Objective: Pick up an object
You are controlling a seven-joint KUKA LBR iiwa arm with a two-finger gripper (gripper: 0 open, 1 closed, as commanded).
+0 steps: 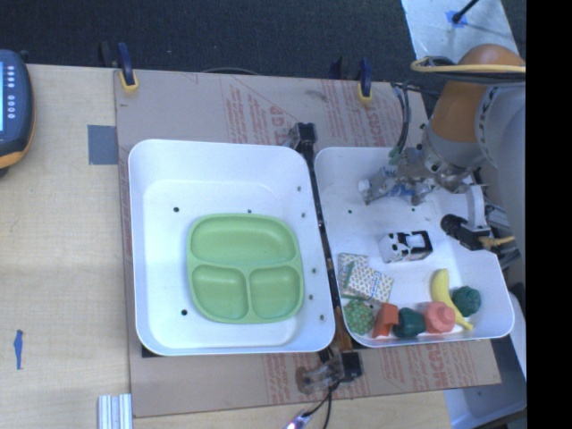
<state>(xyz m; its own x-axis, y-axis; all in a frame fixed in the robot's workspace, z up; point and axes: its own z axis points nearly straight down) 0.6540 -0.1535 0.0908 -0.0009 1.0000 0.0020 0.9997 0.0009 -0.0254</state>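
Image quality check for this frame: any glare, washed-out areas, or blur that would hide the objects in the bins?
Camera view: lighting is even and soft, with faint shadows; the white bins are bright, though the green tray and the toys by the banana stay readable. The gripper is somewhat soft and cluttered against the right bin, so its fingers are hard to resolve.

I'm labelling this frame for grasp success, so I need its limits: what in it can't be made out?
- Gripper: small and blurred in the camera view; open or shut, holding anything or not, unclear.
- Arm: cut off by the right edge.
- Toys along the right bin's near wall: banana and toy car read; the clustered others are too small to identify.
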